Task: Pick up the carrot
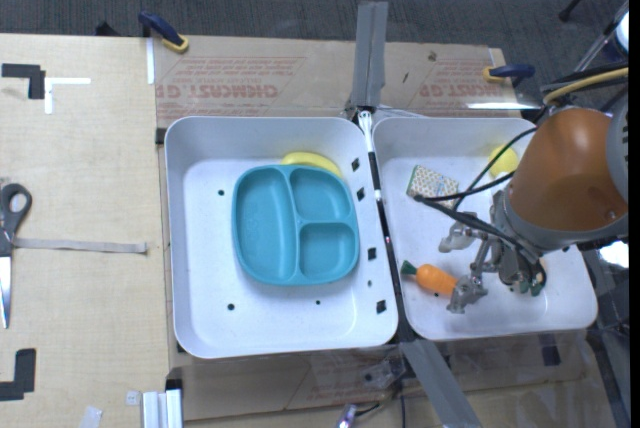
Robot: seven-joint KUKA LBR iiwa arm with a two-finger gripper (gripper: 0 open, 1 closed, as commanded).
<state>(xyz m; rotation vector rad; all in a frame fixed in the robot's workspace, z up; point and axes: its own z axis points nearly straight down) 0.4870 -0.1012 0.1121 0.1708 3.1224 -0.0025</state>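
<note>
Low in the right bin (560, 311), the gripper (468, 288) hangs with its fingers parted and nothing between them, one fingertip (461, 297) just beside the carrot's orange end. The carrot (432, 278) lies flat on the bin floor near the divider, green tip pointing left. Farther back sits a patterned packet (432, 182), and in the left bin (200, 216) a blue divided plate (296, 224).

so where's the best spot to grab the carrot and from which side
Grip the carrot across the middle of its orange body, coming straight down. It lies flat in the right bin, green top toward the bins' divider, so fingers should close across its short width. The gripper is already beside it.
</note>
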